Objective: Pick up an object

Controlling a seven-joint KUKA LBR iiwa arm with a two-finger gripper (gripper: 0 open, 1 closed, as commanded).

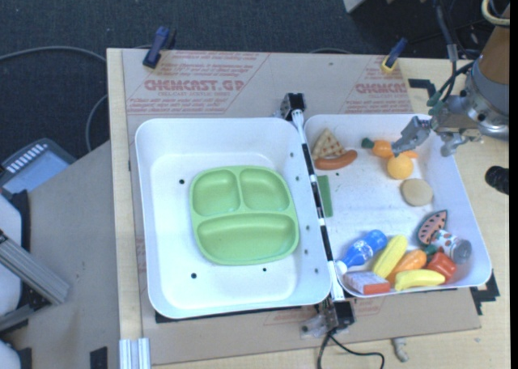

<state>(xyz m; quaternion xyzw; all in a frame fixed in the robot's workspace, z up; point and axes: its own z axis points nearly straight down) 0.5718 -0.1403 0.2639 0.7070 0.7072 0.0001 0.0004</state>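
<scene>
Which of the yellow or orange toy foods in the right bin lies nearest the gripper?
The round orange fruit, lying just below-left of the gripper near the bin's top edge. The yellow banana and corn sit in the pile at the bottom.

The arm (495, 76) is cut off at the right edge; the end effector (429, 134) perhaps overlaps the orange (399, 167).

fixed overhead camera, slanted onto both bins (154, 197)

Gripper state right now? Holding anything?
Gripper: open, holding nothing, above the right bin near the orange fruit.
</scene>
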